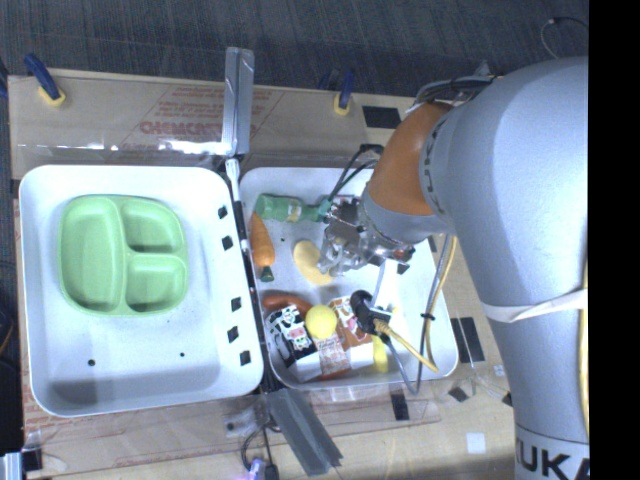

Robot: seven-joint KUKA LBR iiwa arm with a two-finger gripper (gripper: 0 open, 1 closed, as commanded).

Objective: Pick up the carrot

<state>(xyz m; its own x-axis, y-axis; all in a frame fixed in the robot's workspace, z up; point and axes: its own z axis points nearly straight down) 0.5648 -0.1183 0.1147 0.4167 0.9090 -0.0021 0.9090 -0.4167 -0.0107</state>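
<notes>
Reads as the approach step: gripper [338,251] low over the middle of the right bin [300,180], carrot [261,245] not yet lifted. Cannot tell from this angle whether open or closed. Calls next, most likely, for a shift toward the bin's left wall and a descent lined up across the carrot's narrow width; risks scraping that wall, since the carrot lies close along it.

Right bin, near corner first: a cow-patterned toy [288,331], a yellow ball [321,321] just beside it and a printed packet [335,356], all crowded together. Behind these, a reddish-brown piece [285,301]. Further in, the carrot lengthwise against the left wall, apart from the gripper, with a pale yellow piece [307,260] between the two. Toward the far wall, a green bottle [278,208] on its side, just beyond the carrot's far end.

Left bin [130,358]: a green divided plate [123,253] toward the far left corner.
</notes>
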